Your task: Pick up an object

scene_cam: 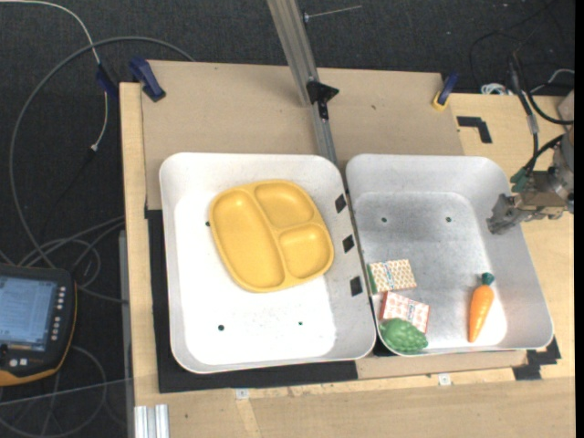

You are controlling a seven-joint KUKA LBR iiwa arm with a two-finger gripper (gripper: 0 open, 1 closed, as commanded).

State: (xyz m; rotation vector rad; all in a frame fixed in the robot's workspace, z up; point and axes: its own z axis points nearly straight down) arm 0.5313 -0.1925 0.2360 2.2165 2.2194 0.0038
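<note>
The right bin [429, 176] holds an orange toy carrot [480, 310] with a green top near its front right corner. A green leafy toy [403, 336] lies at the bin's front left, touching a red-and-white packet [405, 310]. A patterned packet [392, 274] sits just behind them. My gripper [507, 213] hangs at the right bin's right rim, well behind the carrot and apart from every object.
A yellow three-compartment plate [270, 234] lies in the left bin [187, 272]. A metal pole [294, 35] slants up from between the bins at the back. Blue clamps [146, 78] grip the bench's back corners. Cables and a teach pendant [32, 322] lie on the floor at left.
</note>
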